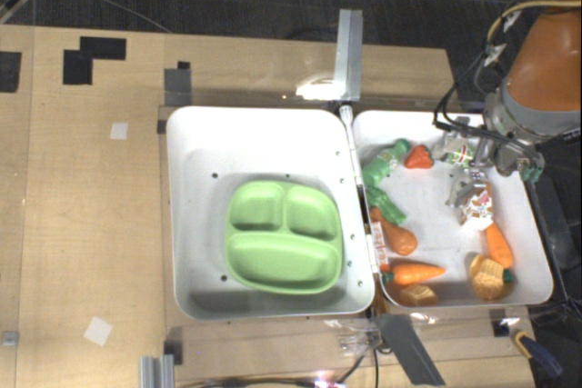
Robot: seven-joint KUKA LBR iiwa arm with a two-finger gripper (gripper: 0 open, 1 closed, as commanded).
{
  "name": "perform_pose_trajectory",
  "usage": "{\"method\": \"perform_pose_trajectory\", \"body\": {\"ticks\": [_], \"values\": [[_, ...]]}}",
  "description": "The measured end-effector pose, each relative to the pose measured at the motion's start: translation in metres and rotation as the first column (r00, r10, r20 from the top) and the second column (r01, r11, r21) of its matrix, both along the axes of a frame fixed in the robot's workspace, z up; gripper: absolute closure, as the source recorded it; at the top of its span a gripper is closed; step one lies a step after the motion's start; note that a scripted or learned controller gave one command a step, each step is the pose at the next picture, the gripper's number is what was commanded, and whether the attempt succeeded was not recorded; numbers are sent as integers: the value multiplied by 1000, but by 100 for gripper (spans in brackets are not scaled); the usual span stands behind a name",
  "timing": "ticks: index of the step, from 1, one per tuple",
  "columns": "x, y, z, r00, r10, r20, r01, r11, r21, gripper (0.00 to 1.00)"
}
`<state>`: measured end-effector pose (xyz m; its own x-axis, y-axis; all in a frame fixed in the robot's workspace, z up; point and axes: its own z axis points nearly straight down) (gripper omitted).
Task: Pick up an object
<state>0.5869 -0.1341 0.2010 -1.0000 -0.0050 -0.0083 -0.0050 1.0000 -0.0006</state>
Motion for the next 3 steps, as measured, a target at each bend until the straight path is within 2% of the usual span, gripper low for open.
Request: {"method": "perform_pose_trajectory", "body": {"ticks": [1, 3], "values": [[4, -29, -111, 999, -51, 9, 51, 999, -2, 0], [-74, -40, -111, 971, -241, 10, 241, 971, 2, 0]]}}
